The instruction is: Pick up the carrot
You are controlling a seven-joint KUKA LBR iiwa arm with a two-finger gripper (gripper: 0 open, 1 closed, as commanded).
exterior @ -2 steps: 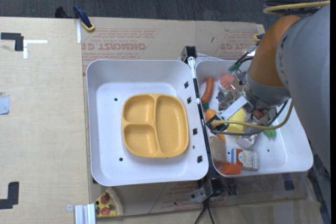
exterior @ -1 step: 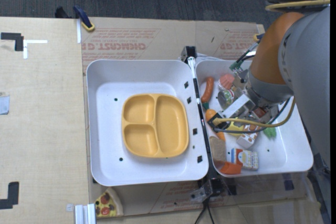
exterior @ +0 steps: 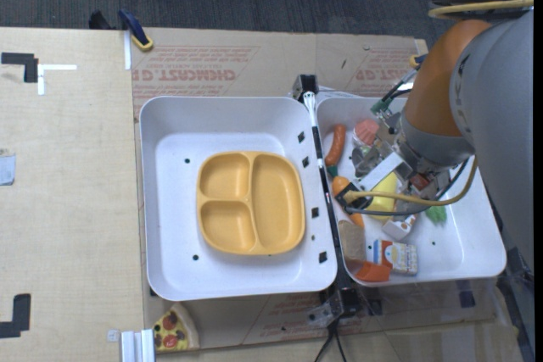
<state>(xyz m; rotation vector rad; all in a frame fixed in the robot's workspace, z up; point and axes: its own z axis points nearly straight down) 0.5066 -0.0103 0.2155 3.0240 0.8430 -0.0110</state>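
Two shallow white bins sit side by side on the bench point(exterior: 68, 208), and the pincer point(exterior: 368, 164) is down inside the right bin point(exterior: 475, 254), among a crowd of small things. Just below it, toward the near edge, lies a yellow banana point(exterior: 383, 190). An orange lump point(exterior: 341, 185) sits at the pincer's lower left against the bin wall. Beyond the pincer, toward the far rim, is a pink round piece point(exterior: 366, 131). Further toward the near rim are a brown piece point(exterior: 350, 242), a small printed carton point(exterior: 395, 255) and a red-orange piece point(exterior: 370, 272). A green bit point(exterior: 437, 214) lies off to the pincer's right, under the arm's edge. Well to the pincer's left, the left bin point(exterior: 161, 182) holds a yellow divided plate point(exterior: 252, 203).

What looks like the carrot point(exterior: 336, 144) lies just left of the pincer and slightly farther back, close beside the wall between the bins. It is a reddish-orange stick. Its long axis runs nearly along that wall, with the far end tipped a little to the right. It lies apart from the pincer, with nothing on top of it.

The arm point(exterior: 492, 97) comes in from the right, its orange band point(exterior: 437, 85) above the wrist, bent down steeply over the right bin and covering much of it. Whether the pincer is spread or pressed together cannot be told.
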